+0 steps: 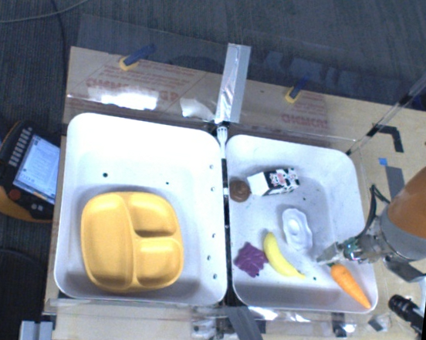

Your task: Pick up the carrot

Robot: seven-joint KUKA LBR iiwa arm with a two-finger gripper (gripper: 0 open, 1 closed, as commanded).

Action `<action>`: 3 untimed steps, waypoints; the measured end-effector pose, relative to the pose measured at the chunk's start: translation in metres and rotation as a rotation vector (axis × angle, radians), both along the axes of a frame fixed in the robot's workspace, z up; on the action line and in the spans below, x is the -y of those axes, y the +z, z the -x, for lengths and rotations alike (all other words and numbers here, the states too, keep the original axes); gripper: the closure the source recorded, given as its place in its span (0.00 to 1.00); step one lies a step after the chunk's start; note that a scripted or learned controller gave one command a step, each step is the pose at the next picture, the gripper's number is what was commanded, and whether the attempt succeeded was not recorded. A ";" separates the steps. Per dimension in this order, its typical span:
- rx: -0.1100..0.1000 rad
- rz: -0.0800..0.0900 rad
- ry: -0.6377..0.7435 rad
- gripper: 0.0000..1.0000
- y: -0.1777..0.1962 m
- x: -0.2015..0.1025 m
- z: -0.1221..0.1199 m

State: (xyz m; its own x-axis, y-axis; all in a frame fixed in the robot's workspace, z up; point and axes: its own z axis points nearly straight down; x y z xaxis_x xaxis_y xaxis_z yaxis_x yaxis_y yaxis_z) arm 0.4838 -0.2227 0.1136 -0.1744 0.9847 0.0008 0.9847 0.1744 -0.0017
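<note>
The carrot point(352, 285) lies unlifted in the right bin point(353, 172), the claw point(332, 253) just above-left of it, its opening indiscernible.

End effector point(332, 255) low, arm point(414, 211) rightward

two white bins point(84, 141); one each: carrot point(351, 284), banana point(280, 257), yellow tray point(132, 238).
</note>
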 end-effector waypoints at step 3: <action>0.021 0.007 -0.171 1.00 -0.022 -0.056 -0.008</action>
